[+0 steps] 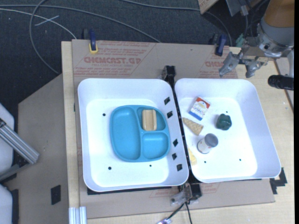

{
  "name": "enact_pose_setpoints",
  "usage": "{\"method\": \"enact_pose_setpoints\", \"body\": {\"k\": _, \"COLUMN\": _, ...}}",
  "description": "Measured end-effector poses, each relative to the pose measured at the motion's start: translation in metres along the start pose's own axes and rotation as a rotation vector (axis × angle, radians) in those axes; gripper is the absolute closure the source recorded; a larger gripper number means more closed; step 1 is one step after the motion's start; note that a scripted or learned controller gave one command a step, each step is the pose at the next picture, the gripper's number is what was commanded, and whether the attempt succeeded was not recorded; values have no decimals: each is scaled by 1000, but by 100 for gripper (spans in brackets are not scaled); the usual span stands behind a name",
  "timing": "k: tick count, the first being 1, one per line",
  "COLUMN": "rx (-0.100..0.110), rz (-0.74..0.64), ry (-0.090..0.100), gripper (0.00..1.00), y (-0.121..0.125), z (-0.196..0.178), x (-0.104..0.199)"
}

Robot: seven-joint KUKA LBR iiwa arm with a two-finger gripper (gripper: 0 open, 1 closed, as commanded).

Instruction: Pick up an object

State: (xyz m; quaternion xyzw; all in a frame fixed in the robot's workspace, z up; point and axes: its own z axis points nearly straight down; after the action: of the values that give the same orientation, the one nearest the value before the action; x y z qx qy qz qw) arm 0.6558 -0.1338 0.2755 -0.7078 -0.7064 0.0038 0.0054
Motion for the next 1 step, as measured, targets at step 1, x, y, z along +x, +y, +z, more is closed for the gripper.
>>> {"method": "enact_pose_setpoints", "body": {"k": 1, "rx": -12, "rz": -2, "ry": -2, "gripper": 0, "y": 2, "z": -7, "x": 0}}
